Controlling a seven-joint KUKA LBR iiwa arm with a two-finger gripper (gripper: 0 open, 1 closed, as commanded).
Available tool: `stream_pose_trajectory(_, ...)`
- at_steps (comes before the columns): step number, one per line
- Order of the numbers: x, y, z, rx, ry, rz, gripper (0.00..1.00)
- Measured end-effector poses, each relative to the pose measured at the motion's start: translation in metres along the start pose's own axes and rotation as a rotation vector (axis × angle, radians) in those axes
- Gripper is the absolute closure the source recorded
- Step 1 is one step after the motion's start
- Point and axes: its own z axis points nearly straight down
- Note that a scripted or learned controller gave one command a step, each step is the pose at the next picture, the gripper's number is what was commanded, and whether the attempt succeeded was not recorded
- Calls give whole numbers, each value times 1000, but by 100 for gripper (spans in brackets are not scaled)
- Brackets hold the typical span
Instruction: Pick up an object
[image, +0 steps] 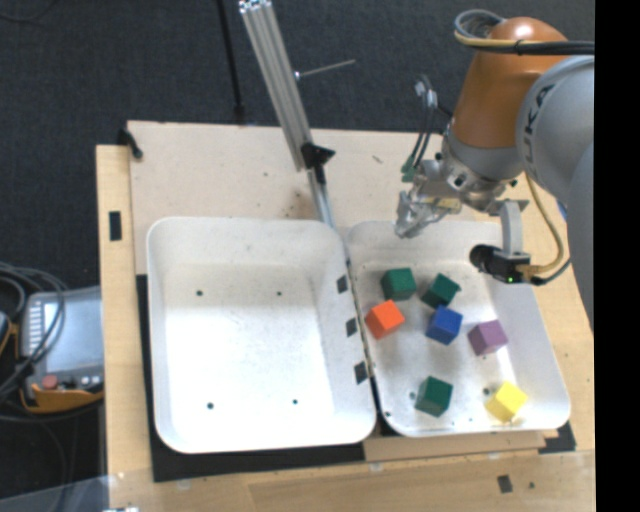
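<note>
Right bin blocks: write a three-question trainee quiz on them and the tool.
1. True or false: the orange block lies in the right bin.
2. Multiple choice: which block lies nearest the view's bottom right corner? A) purple block B) yellow block C) blue block
3. Fill in: the number of green blocks in the right bin is ___.

Key
1. True; it lies by the divider.
2. B.
3. Three: two at the far end below the tool, one near the front.
</note>
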Motion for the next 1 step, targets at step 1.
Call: stream_pose_trajectory(1, 62, -7, 5, 2, 0, 0, 100)
